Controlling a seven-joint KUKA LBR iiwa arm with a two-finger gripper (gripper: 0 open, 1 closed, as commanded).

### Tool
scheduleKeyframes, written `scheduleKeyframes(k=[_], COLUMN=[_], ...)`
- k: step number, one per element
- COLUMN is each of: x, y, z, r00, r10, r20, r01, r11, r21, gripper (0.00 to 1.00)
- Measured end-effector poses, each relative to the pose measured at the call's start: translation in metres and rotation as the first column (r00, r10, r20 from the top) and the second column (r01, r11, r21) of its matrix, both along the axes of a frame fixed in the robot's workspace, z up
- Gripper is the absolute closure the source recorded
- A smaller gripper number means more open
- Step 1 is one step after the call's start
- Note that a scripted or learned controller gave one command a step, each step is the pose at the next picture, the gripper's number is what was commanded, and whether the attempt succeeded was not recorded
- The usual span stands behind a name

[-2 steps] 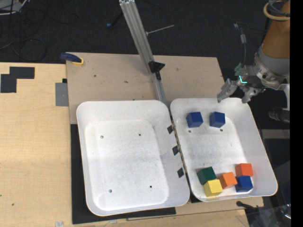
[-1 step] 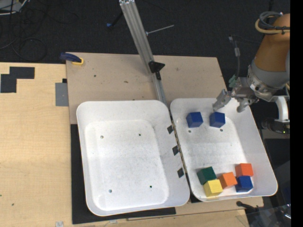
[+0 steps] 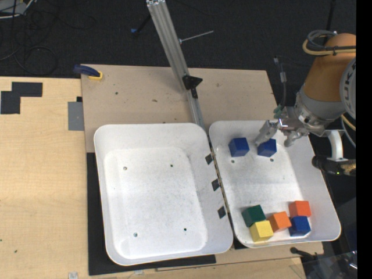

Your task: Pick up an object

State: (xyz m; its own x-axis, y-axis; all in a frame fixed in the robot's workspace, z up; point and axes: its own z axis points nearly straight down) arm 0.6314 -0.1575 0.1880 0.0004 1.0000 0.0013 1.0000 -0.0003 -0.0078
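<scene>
At the near edge of the right bin [image 3: 325,214] sits a cluster of blocks: a yellow block [image 3: 261,230], a green block [image 3: 253,215], an orange block [image 3: 280,220], a red-orange block [image 3: 300,208] and a small blue block [image 3: 299,225]. The left bin [image 3: 116,138] lies beside it on the worktop [image 3: 145,95]. Farther back in the right bin, a blue cube [image 3: 238,146] rests on the floor. Just right of it, a second blue cube [image 3: 267,148] sits at the tips of the pincer [image 3: 278,131]; whether its fingers grip this cube cannot be told.
</scene>
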Motion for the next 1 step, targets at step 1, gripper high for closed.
scheduleKeyframes(k=[1], x=[-0.0002], y=[0.0069], z=[-0.0468], r00=[1.0], r10=[0.002], r20=[0.0], r01=[-0.002], r11=[1.0], r21=[0.001], gripper=[0.0])
